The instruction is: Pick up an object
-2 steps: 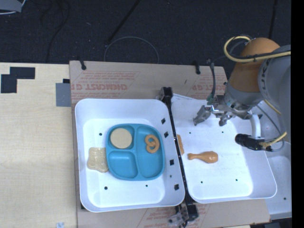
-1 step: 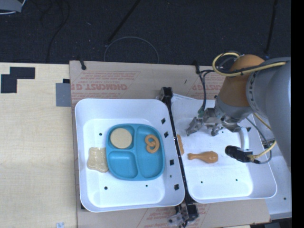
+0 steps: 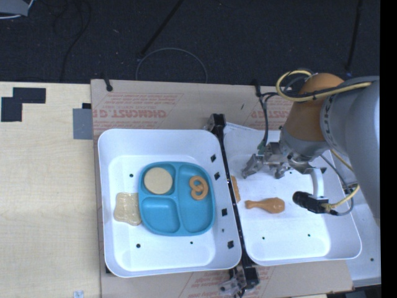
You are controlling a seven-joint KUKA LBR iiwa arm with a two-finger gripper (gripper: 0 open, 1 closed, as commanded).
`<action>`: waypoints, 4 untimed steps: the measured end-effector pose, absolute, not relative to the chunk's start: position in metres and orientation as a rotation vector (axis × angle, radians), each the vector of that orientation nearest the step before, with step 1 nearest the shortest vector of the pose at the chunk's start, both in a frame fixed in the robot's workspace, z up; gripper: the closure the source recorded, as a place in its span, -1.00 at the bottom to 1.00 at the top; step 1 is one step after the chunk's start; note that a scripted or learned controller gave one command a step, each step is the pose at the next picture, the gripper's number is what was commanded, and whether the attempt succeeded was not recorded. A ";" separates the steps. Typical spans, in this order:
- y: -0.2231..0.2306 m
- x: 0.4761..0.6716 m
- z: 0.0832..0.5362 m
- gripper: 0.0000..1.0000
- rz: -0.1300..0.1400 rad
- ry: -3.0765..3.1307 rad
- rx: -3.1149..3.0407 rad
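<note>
A tan drumstick (image 3: 265,205) lies in the middle of the right bin (image 3: 310,244). My gripper (image 3: 265,167) hangs over the upper part of that bin, a little above and behind the drumstick. Its fingers stand apart and nothing is between them, so it is open. A thin tan piece (image 3: 235,189) leans against the right bin's left wall. In the left bin (image 3: 118,157) a blue divided tray (image 3: 176,198) holds a round cracker (image 3: 157,180) and a pretzel (image 3: 198,187). A pale toast-like slab (image 3: 127,208) lies beside the tray's left edge.
The arm's grey body and orange band (image 3: 313,113) cover the right bin's far right corner. A black cable plug (image 3: 310,202) hangs just right of the drumstick. The black divider (image 3: 224,185) between the bins runs down the middle. Cardboard lies under both bins.
</note>
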State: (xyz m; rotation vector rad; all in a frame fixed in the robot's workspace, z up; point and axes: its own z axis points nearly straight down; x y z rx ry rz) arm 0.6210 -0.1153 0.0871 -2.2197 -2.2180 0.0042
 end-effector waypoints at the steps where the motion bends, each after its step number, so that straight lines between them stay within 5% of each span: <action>1: -0.116 0.621 0.097 1.00 0.005 -2.214 -2.222; 4: -0.122 0.625 0.264 1.00 -0.002 -2.224 -2.221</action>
